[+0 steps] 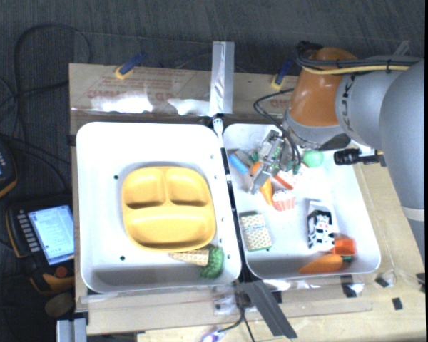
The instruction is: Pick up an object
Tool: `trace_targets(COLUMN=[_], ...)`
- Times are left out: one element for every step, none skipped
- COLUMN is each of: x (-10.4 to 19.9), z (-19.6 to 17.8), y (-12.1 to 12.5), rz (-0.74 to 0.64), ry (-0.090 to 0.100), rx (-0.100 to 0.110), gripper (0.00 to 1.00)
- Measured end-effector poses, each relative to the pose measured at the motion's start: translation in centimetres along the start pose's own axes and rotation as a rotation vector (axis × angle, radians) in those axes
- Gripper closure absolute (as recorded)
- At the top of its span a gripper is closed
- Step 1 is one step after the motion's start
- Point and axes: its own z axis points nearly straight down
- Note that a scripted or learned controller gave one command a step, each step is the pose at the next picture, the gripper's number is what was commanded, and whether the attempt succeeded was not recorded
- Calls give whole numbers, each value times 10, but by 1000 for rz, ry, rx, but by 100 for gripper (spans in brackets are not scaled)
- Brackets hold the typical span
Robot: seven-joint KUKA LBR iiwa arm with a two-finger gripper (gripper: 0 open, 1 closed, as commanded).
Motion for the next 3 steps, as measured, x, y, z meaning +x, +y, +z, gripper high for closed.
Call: trace_targets(x=[27,26,44], z=[-1,-12,-119], y=[-12,-12,16], rz=[277,276,430], ry=[-4,-8,5], rx=[-1,1,7], gripper=[0,100,100])
